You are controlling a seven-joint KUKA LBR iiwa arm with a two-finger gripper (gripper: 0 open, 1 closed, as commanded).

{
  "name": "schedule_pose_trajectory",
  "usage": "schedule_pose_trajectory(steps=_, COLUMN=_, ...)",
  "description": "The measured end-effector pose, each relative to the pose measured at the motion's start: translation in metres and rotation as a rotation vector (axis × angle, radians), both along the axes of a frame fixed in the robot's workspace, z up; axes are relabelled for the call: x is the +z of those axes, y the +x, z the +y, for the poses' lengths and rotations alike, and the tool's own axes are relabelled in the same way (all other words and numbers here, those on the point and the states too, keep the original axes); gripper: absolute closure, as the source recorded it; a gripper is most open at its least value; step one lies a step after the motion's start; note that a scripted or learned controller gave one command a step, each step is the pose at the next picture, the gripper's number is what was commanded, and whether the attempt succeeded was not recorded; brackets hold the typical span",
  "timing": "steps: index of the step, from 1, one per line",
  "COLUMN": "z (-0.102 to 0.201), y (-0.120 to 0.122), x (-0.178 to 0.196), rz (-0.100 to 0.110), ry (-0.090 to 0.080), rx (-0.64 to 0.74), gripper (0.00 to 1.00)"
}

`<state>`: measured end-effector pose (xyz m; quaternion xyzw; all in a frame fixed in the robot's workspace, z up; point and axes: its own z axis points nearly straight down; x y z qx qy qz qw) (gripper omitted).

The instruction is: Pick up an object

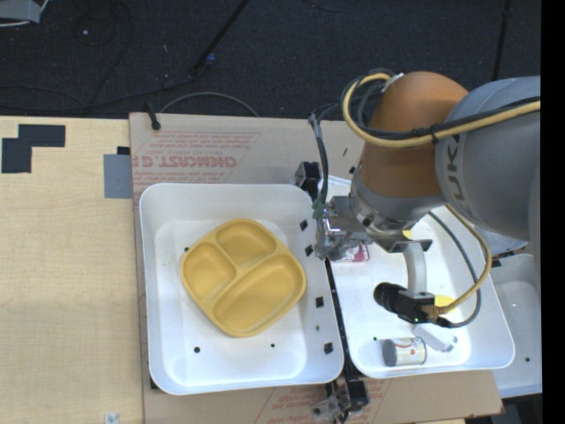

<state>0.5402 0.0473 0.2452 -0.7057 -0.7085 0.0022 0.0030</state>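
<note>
- Pale wood bench (pixel 62 281), cardboard sheet (pixel 203 153) under two white bins, dark floor with cables behind.
- Gripper (pixel 334 237) is low at the left wall of the right bin (pixel 499 347), by the divide between the bins. The wrist blocks it, so I cannot tell whether it is apart or together.
- No object visibly held.
- Pink item (pixel 358 254) lies just beside the gripper, mostly hidden under the wrist. It is probably the pick target, but I cannot tell if they touch.
- Small bottle (pixel 403 352), white with a grey cap, lies on its side near the right bin's front edge, well apart from the gripper.
- Yellow plate (pixel 243 276), three compartments, sits flat in the middle of the left bin (pixel 152 281).
- Risk: the pink item looks flat and low, so the gripper may close on nothing or slide it away.
- Risk: the gripper is very near the bin wall, so it could hit or catch the rim and shift the bin.
- Risk: the item is tight to the wall, leaving little room to get around it.
- Risk: the bottle is round and would roll if nudged.
</note>
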Motion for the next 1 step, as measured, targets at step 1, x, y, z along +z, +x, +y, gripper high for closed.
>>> schedule_pose_trajectory(steps=1, z=0.051, y=-0.0176, x=-0.0006, rz=-0.001, ry=0.0, rx=0.001, gripper=1.0)
